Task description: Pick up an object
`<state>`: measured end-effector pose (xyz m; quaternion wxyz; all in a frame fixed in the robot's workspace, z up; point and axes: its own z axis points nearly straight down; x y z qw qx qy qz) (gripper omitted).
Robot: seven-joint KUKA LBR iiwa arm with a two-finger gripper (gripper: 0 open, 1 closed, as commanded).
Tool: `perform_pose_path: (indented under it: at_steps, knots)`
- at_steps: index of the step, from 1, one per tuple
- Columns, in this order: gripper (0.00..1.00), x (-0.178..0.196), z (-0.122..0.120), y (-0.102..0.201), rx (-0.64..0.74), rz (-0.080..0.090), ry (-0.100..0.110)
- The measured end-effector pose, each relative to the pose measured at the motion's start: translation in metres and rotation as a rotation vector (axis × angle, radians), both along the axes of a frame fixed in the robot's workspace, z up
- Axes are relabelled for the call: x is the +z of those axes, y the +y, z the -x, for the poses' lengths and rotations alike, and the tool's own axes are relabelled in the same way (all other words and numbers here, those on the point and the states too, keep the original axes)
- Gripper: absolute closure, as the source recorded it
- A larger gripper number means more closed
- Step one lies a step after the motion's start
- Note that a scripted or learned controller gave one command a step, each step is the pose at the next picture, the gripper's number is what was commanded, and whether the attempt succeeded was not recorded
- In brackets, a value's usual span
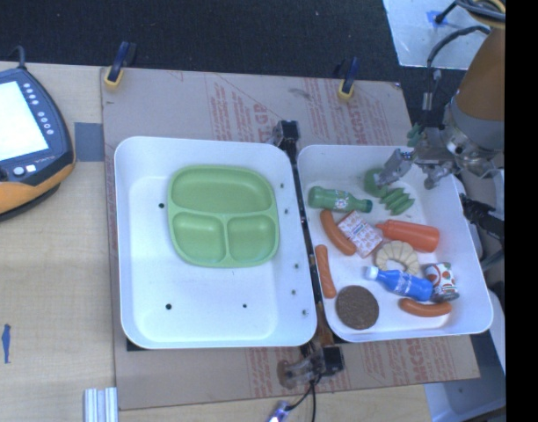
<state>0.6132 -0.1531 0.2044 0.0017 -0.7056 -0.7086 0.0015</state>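
The right bin (474, 262) holds several toy foods: a green bottle (338, 200), a green pea pod (396, 201), an orange carrot (411, 232), a blue bottle (401, 282), a brown round cookie (357, 307) and others. My gripper (416, 170) hangs over the bin's far right corner, just above and to the right of the pea pod. Its two fingers stand spread apart, open, with nothing between them. One grey finger (394, 166) lies close to a dark green piece (374, 181) beside the pod.
The left bin (141, 262) bears a green divided plate (223, 214). A sausage (337, 232), a wrapped packet (360, 233), a thin orange stick (324, 271), a bread piece (397, 256) and a small can (440, 277) crowd the right bin. A tablet (18, 139) sits far left.
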Motion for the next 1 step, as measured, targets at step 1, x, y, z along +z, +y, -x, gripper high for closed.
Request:
perform_pose_path:
  at_steps: [1]
  knots:
    - [0.0, -0.0683, -0.0424, -0.005, 0.003, 0.002, 0.001]
